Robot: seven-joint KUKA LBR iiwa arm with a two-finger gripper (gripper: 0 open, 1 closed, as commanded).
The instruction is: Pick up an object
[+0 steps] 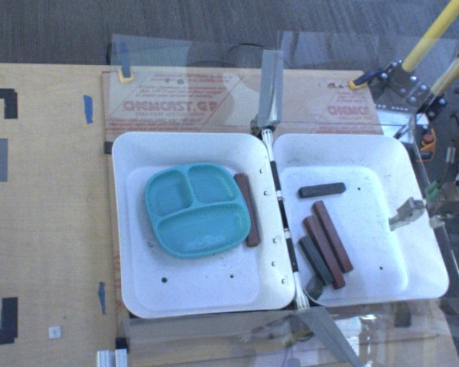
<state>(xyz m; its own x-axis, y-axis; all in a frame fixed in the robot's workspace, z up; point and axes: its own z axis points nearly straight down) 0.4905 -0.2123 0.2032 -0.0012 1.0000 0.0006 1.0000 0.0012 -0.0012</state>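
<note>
In the left bin (138,281) lies a teal divided plate (196,209), and a brown bar (247,209) rests along its right edge. The right bin (382,270) holds a dark grey bar (321,190) near the back. Two brown bars (330,239) lie side by side at a slant, with a dark green bar (314,259) to their left. A grey part of my gripper (408,212) shows over the right bin's right side, apart from all the bars.
A clear plastic sheet (176,102) with red print lies behind the bins. Yellow-handled clamps (413,60) stand at the back right. A metal divider (271,98) sits behind the seam between the bins. Wooden bench surface (46,205) stretches to the left.
</note>
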